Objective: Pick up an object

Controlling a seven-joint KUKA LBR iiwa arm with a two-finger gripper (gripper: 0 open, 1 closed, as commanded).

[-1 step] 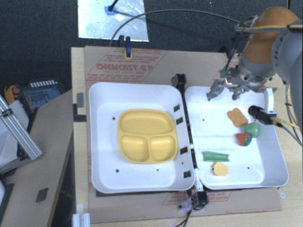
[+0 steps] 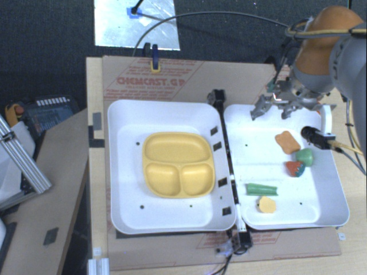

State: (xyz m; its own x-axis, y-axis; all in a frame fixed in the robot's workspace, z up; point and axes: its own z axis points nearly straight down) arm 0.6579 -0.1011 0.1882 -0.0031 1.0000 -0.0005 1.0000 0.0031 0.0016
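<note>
Table (image 2: 69, 153): tan surface, under a printed cardboard sheet (image 2: 155, 79).
Left bin (image 2: 123, 153): white, on the cardboard.
Right bin (image 2: 252, 153): white, touching the left bin along its inner edge.
Foil sheet (image 2: 135, 16): behind the table.

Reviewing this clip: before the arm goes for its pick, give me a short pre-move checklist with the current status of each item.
1. Objects available in the right bin: ok. An orange piece, a green piece, a red piece, a green stick and a yellow piece lie there.
2. gripper carrying nothing: ok; nothing sits between its fingers.
3. Fingers spread for a grasp: ok, they look apart.
4. Gripper above a target: not ok; it hangs over the bin's far edge, away from the pieces.
5. Target well separated: cannot tell for the green and red pieces, which sit close together; the orange piece stands apart.
6. Left bin: holds the yellow tray.
</note>
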